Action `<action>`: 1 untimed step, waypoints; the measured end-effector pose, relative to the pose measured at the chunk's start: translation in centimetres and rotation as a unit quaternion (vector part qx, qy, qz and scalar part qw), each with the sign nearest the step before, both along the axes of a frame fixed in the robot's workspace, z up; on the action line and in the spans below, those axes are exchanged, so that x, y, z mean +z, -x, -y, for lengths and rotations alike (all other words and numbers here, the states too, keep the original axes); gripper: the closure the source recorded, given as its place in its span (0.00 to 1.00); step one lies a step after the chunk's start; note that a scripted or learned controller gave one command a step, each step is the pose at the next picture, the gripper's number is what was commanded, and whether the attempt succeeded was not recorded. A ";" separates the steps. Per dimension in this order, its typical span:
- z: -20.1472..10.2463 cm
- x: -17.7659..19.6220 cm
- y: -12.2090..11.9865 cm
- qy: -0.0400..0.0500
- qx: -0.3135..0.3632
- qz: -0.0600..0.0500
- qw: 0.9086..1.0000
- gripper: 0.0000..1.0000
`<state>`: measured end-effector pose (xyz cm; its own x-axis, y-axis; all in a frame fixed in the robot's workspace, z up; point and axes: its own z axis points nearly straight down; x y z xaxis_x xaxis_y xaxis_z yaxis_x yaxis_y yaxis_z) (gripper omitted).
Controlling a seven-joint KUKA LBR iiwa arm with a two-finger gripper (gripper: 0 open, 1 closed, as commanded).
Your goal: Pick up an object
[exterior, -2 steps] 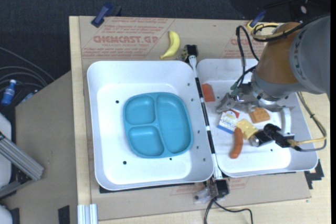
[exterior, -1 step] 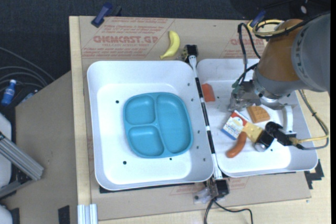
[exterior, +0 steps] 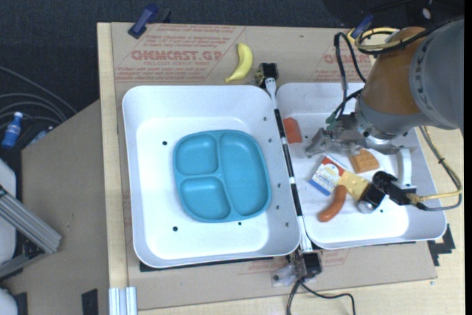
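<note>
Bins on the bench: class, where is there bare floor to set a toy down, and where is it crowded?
Left bin: bare white floor all around the blue divided plate. Right bin: crowded, with the hot dog, small carton, orange block and the arm; a bare strip runs along its near edge.

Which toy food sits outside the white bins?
The yellow banana. It lies on the brown board behind the bins, while the sausage and other foods lie inside the right bin.
</note>
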<state>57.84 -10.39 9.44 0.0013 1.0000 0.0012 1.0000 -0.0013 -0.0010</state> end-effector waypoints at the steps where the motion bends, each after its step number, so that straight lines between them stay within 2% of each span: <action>1: 0.0 1.0 0.0 0.000 0.000 0.001 1.000 1.00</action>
